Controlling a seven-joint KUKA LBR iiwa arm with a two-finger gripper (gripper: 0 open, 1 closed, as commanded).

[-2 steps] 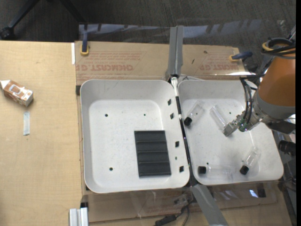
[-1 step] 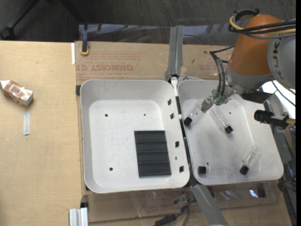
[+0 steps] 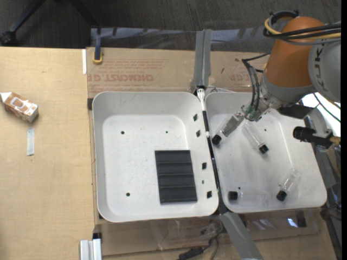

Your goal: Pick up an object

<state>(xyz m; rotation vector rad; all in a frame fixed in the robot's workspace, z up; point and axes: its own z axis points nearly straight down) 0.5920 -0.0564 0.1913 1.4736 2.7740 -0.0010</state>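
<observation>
Camera view: gripper [image 3: 243, 128] spread wide, fingers [image 3: 229, 127] bare.

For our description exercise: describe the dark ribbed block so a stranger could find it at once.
Start at the left white bin. On its floor, right of centre, lies the flat black ribbed rectangular block. It is dark, broad and grooved, unlike the small clear black-capped tubes in the right white bin.

Single fixed camera, mounted above the bench [image 3: 43, 118], looking down at a slant. Both white bins fall within frame: left bin [image 3: 108, 112], right bin [image 3: 303, 194]. Arm [image 3: 293, 53] enters from the right. Moderate distance.
</observation>
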